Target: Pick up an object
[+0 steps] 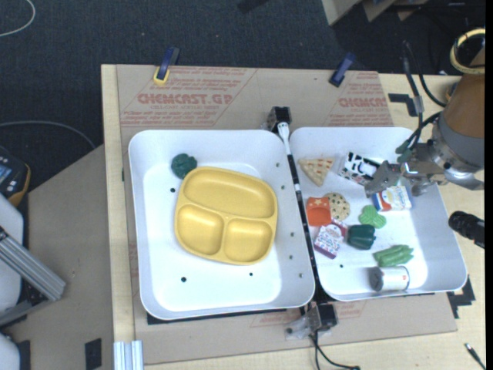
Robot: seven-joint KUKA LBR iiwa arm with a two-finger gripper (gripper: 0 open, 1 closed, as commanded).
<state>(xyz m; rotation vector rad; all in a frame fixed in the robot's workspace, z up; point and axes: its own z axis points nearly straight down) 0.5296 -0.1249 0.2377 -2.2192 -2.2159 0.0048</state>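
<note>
Over the right bin (439, 230), near its upper right part, my gripper (393, 177) hangs above the toys. I cannot tell how it is set, and I see nothing that it holds. Just beside it lies a black and white toy (359, 166), and just below it a small white carton with red and blue (394, 199).

In this same bin there are also a slice of pizza (317, 168), an orange block (318, 210) touching a cookie (337, 204), a red and white packet (328, 240), a light green piece (371, 218), a dark green pepper (361, 237), a long green pod (394, 255) and a white can (391, 279) lying on its side near the front wall.

The left bin (154, 284) holds a yellow plate with three compartments (226, 213), and a small dark green toy (183, 164) touches its upper left edge.
</note>
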